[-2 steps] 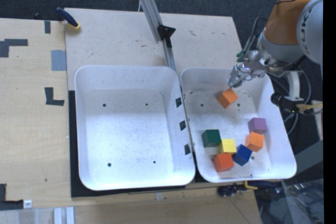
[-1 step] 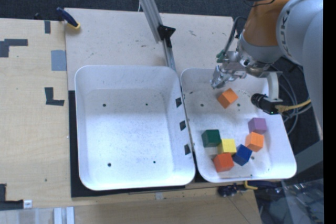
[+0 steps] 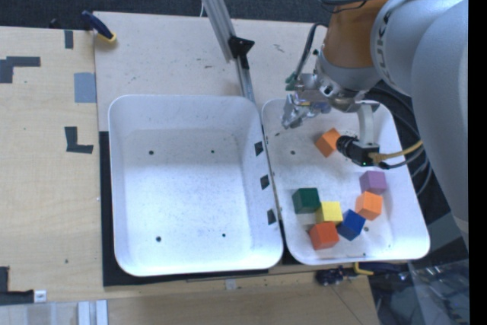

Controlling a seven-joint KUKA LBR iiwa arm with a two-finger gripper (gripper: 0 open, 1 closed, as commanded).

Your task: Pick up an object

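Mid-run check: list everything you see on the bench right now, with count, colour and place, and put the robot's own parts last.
orange blocks: 2, orange; one alone in the upper part of the right bin, one near its right wall
purple block: 1, pale purple, right bin, just above the right-hand orange block
green block: 1, dark green, right bin, lower cluster
yellow block: 1, yellow, between green and blue
blue block: 1, blue, lower cluster
red block: 1, red-orange, lowest in the cluster
right bin: 1, white
left bin: 1, white, speckled
gripper: 1, grey, over the right bin's upper left corner
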